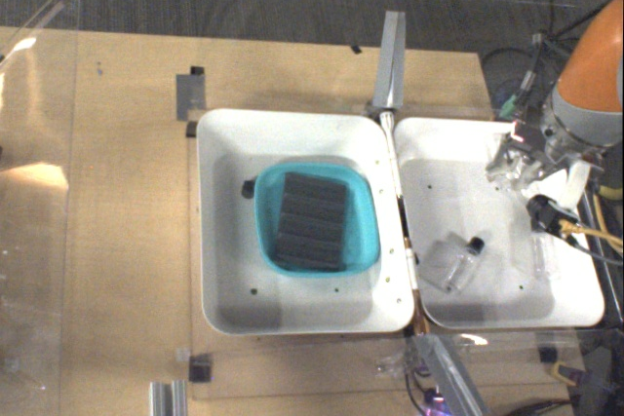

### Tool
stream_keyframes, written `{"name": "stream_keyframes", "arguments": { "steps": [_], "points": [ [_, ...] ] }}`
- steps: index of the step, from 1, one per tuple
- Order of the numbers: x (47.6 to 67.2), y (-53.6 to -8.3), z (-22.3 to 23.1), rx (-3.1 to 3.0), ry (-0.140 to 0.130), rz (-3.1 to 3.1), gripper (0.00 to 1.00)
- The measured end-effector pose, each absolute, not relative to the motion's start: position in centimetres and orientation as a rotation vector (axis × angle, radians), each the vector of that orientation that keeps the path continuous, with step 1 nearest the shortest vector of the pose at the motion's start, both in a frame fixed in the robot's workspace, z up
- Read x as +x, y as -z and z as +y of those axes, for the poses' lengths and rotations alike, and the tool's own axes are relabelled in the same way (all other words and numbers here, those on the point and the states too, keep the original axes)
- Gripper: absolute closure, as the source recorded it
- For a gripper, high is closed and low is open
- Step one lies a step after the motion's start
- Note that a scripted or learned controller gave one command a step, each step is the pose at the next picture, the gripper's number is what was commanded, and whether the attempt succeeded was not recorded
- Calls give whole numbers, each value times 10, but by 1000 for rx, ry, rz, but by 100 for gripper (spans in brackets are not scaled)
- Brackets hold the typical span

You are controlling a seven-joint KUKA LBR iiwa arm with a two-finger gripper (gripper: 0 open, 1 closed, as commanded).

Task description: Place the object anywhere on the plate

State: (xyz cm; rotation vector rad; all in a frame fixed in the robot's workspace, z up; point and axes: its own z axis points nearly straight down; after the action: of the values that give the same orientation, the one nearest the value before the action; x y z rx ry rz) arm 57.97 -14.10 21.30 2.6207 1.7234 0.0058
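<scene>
The wooden bench [107,239] is bearing two shallow white bins side by side; the left bin [219,297] is holding a turquoise plate [366,219] with rounded corners, and a dark ribbed block [312,219] is lying on the middle of that plate, covering most of it; a small dark piece [249,189] is sitting just beside the plate's left edge, too small to identify.

The right bin [575,302] is holding the task's object, a small clear bottle with a black cap [458,260]; it is lying on its side on the bin floor, in the lower-left part of the bin, near the divider between the bins, with the cap pointing up and to the right; its body is transparent, so the white floor is showing through it.

The arm [595,73] is reaching in from the right, its orange band sitting above the grey wrist; the gripper [517,161] is hanging over the upper-right part of the right bin, well apart from the bottle; whether its fingers are spread or closed I cannot tell, since they are blurring into the bin behind them; nothing is visibly sitting between them.
</scene>
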Motion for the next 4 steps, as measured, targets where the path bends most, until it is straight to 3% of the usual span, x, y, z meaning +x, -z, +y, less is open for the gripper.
{"name": "stream_keyframes", "arguments": {
  "steps": [1,2,3,4],
  "points": [
    [541,-138,-96,2555,-3,1826,100],
    [541,-139,-96,2556,-3,1825,0],
    [508,-199,-151,2587,-8,1773,0],
    [493,-340,-189,2667,-11,1641,0]
  ]
}}
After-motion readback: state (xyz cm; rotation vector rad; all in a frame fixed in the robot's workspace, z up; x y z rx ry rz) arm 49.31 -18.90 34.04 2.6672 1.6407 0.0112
